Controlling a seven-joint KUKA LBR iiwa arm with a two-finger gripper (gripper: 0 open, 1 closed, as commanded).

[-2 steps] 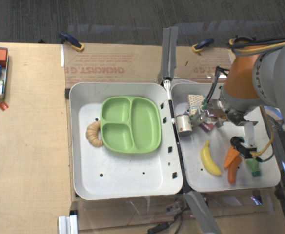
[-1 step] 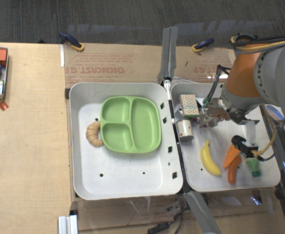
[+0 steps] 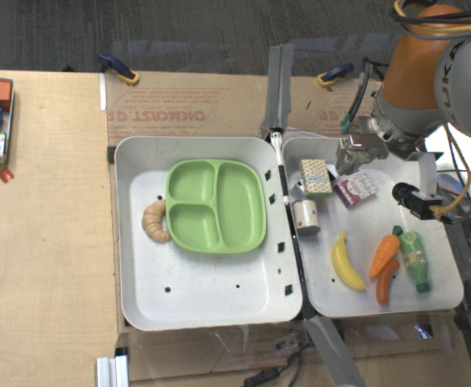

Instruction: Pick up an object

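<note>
Carton (image 3: 355, 189): small pink-and-white box in the right bin (image 3: 449, 293), lying tilted near the back, just beside the gripper (image 3: 350, 156); my guess at the target, since it sits nearest the fingers.
Gripper: low over the back of the right bin, between the carton and the patterned box (image 3: 316, 176); whether it is open or closed cannot be told from this slant, and nothing is seen held in it.
Neighbours: patterned box to the carton's left, near it; metal can (image 3: 305, 216) in front of that box, against the bin's left wall.
Farther items: banana (image 3: 347, 263), carrot (image 3: 385, 253) and green bottle (image 3: 414, 260) toward the front, well apart from the gripper.
Left bin (image 3: 139, 297): green plate (image 3: 216, 206) with a croissant (image 3: 155, 221) touching its left edge; not in play.
Risk, wrong contact: the gripper sits between two boxes, so a descent may straddle neither and push one aside.
Risk, tilt: the carton lies askew; fingers closing across a corner may make it twist out.
Risk, crowding: a shoved box could knock the can, which looks likely to roll.
Risk, wall: the carton is near the back of the bin; a nudge may pin it there, hard to reach.
Risk, empty lift: a light carton gripped at its edge may slip as the arm rises.
</note>
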